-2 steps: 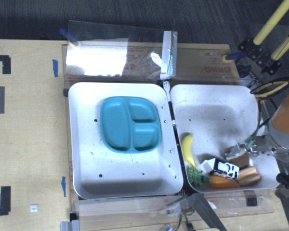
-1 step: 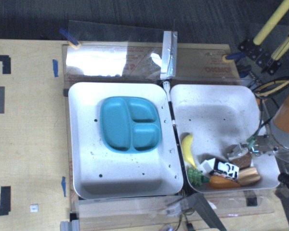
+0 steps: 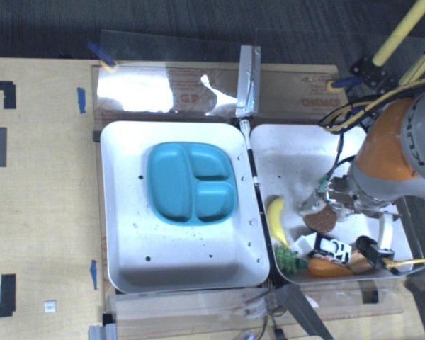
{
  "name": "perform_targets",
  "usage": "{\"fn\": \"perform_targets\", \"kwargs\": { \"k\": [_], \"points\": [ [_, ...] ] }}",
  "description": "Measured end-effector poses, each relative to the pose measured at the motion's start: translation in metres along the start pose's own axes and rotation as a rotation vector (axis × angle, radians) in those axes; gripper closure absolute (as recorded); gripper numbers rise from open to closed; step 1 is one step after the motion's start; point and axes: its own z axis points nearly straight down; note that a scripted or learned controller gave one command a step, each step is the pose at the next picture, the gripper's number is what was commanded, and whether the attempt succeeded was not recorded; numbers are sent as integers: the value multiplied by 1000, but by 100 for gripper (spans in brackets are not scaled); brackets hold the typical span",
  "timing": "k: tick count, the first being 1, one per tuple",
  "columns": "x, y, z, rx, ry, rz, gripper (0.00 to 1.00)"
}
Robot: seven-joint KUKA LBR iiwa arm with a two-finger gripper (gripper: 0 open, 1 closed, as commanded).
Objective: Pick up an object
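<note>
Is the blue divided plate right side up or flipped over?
Right side up: the blue divided plate lies flat in the left bin, its three compartments facing up.

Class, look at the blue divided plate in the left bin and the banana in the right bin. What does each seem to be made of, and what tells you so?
Blue divided plate: probably moulded plastic, one even colour, smooth with a soft sheen and rounded compartment edges.
Banana: uniform bright yellow and smooth; it may be a plastic toy or real fruit, the view leaves that open.
</note>
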Motion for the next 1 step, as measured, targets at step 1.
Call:
{"fn": "perform_targets", "kwargs": {
  "k": [1],
  "points": [
    [49, -27, -126, -9, 2, -69, 100]
  ]
}}
